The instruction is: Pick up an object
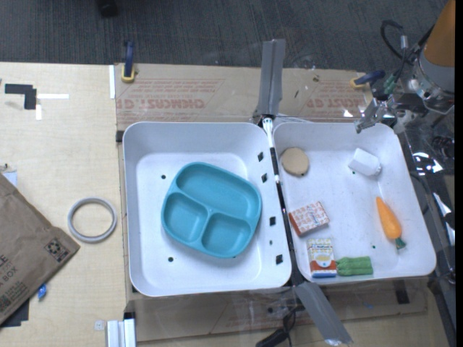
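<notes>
The arm comes in from the top right corner, where its orange band (443,38) shows above the grey wrist. From there it slants down and to the left. The end effector (370,118) hangs over the far right corner of the right bin (427,259), just above its rim. Its thin dark fingers point down and to the left. Nothing is seen between them.

A tape ring (92,219) lies beside a cardboard box (25,255) (partly cropped) on the bench.
</notes>
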Tool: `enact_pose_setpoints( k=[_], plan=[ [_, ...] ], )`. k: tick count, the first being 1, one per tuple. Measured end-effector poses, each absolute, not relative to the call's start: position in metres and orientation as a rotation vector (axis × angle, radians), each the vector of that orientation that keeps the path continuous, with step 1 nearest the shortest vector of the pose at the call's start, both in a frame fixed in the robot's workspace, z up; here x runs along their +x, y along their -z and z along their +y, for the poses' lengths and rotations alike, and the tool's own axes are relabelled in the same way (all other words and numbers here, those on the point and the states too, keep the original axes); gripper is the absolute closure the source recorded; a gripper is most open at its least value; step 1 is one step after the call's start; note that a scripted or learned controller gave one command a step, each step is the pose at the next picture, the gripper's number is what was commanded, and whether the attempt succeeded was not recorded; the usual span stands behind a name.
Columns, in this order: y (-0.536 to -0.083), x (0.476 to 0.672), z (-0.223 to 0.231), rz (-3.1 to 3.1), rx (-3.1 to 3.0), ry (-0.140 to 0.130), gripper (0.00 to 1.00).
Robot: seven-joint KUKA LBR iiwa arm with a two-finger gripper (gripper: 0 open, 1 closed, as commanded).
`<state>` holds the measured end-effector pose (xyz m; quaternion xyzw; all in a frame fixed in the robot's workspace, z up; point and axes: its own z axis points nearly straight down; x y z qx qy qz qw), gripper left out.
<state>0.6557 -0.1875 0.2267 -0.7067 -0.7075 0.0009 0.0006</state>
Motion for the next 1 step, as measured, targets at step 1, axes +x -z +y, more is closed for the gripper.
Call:
enact_pose_setpoints(
  k=[1],
  plan=[
    [-0.2886, 0.6593, -0.2229, -2.239, -2.208, -0.001, 0.0]
  ],
)
